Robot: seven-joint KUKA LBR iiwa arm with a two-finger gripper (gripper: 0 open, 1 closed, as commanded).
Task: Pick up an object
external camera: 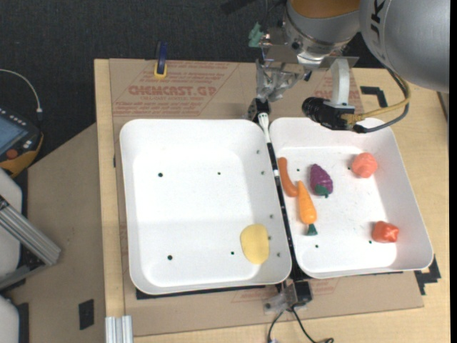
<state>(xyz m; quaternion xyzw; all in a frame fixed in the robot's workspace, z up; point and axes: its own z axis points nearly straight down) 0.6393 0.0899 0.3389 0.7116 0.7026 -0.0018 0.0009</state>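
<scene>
Two white bins are seen side by side, the left bin [178, 191] marked with a few small dark dots and the right bin [400, 191] speckled with fine dark flecks. A pale yellow lump [254, 244] is shown at the near right of the left bin. In the right bin, an orange carrot [306, 206] with a green tip, a curved orange strip [286, 176], a purple piece [320, 179], a salmon-pink ball [363, 165] and a red piece [385, 231] are seen. The board [178, 91] beneath is brown, printed with faded red lettering, and a blue and yellow clip [161, 61] is fixed at its far edge. The arm [407, 20] is grey with an orange band.
</scene>
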